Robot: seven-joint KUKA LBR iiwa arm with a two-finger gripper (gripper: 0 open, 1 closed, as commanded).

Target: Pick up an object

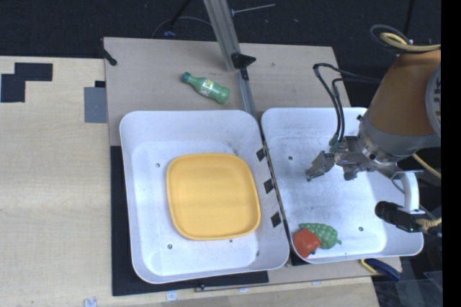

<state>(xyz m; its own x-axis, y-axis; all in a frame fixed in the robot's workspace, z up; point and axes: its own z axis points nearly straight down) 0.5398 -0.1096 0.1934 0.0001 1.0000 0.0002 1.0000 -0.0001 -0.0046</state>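
A small red and green toy strawberry point(312, 238) lies at the near left corner of the right bin point(292, 129). A yellow plate point(213, 194) lies flat in the middle of the left bin point(137, 132). My gripper point(325, 166) hovers over the middle of the right bin, above and behind the strawberry and apart from it. Nothing shows between its fingers, and from this angle their spacing is unclear.
A green bottle point(206, 87) lies on its side on the bench behind the left bin. A slanted metal rail point(220, 10) rises from behind the two bins. Cables point(335, 93) run down to the wrist over the right bin's back edge.
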